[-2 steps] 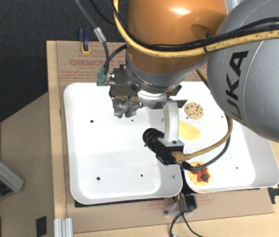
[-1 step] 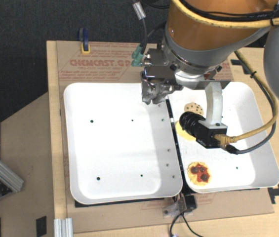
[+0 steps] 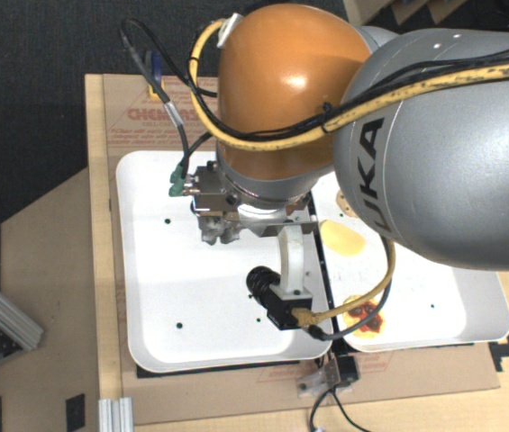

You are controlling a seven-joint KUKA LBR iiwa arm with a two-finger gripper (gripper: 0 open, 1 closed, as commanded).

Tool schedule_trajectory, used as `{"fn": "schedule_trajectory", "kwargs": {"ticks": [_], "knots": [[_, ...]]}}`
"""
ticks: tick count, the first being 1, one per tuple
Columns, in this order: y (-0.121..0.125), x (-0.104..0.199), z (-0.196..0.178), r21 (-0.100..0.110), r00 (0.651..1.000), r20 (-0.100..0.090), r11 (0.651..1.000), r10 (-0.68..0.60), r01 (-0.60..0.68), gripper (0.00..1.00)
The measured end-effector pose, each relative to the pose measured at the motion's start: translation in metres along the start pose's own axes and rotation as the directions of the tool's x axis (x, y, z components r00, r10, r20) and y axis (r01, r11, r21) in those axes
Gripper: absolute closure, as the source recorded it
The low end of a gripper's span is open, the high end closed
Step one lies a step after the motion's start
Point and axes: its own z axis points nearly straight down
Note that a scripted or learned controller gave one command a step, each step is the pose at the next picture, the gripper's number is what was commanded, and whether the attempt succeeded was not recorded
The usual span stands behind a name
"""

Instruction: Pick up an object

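Note:
My gripper hangs low over the left white bin, near the middle of its far half, under the big orange wrist band. Nothing shows under or beside it on the bin floor. A flat yellow object lies in the right bin close to the divider. A red and orange object sits near that bin's front left corner, partly behind a yellow cable. The arm hides much of the right bin.
Both bins rest on a cardboard sheet on the bench. Small dark dots mark the floor of the left bin. Aluminium framing stands off the bench at the left.

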Motion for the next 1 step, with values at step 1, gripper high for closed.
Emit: {"fn": "schedule_trajectory", "kwargs": {"ticks": [1], "knots": [[0.0014,-0.0027,-0.1226,-0.026,1.0,-0.012,1.0,0.002,-0.003,1.0]]}}
